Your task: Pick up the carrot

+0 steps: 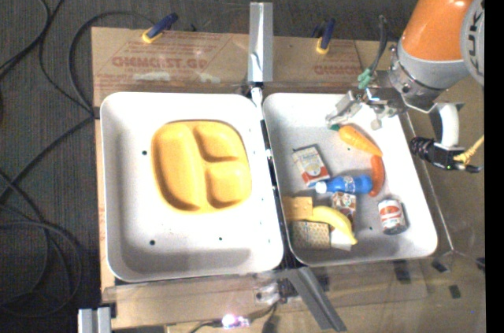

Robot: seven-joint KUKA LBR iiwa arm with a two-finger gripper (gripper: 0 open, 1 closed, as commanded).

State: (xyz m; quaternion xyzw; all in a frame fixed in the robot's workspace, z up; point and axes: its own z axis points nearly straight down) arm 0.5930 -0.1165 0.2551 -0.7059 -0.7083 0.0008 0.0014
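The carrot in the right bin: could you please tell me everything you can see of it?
The carrot is a short orange piece, smooth and plastic-looking, with a pale green tip at its upper-left end. It lies flat and slanted on the floor of the right bin, near the far wall. The gripper hangs just above its green end. A red sausage-like item lies close by its lower end.

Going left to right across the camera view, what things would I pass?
Yellow divided plastic tray → small red-and-white carton → blue plastic bottle → orange carrot → red-labelled tin can.
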